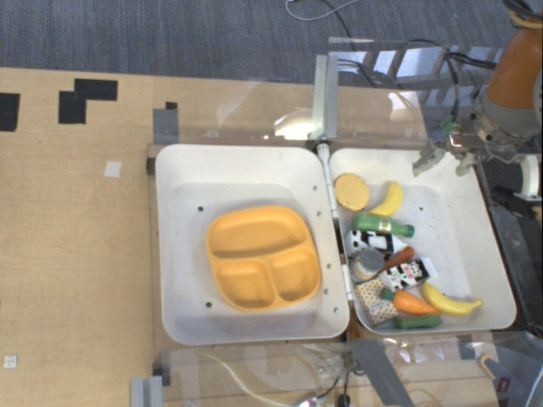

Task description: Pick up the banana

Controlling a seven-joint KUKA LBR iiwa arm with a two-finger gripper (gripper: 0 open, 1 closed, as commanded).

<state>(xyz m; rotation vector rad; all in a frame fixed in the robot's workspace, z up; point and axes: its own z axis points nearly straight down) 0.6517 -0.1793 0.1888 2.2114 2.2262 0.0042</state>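
Two bananas lie in the right bin (475, 227). One small yellow banana (389, 200) rests near the back left, beside a round yellow cookie (351, 192). A second banana (450, 301) lies at the front right of the toy pile. My gripper (443, 164) hangs over the bin's back edge, up and to the right of the first banana and well apart from it. Its two fingers (422, 164) are spread wide with nothing between them, so it is open.
A green bottle (383, 224), an orange carrot (405, 302), a green pod (416, 321), a waffle piece (375, 299) and other small toys crowd the right bin's left side. An orange divided plate (261, 257) sits in the left bin (178, 227).
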